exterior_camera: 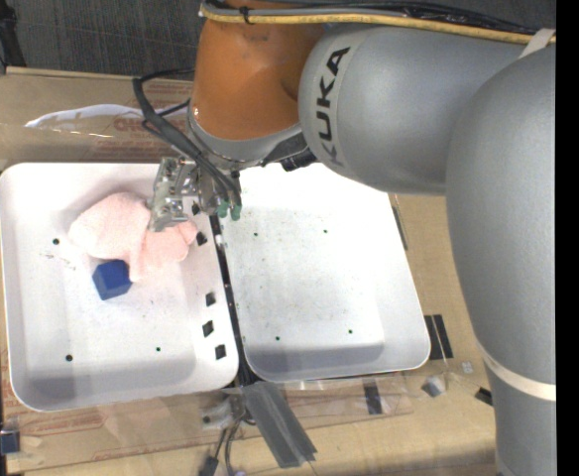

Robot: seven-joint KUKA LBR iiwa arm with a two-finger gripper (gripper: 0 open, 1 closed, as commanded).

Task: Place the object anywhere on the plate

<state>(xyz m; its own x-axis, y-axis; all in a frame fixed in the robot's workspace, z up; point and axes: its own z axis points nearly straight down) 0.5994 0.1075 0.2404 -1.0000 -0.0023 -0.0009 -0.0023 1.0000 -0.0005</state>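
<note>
The end effector (pixel 175 194) hangs over the left bin (pixel 32 365), touching the right edge of the pink cloth (pixel 131 228); its grip state I cannot tell; a blue block (pixel 112 279) lies lower left

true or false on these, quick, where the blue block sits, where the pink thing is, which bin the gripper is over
1. The blue block lies in the left bin. True.
2. The pink object lies in the right bin. False: it lies in the left bin, beside the blue block.
3. The gripper is over the left bin, at the pink object's edge. True.
4. The blue block sits on top of the pink object. False: it rests on the bin floor, against the pink object's lower edge.
</note>
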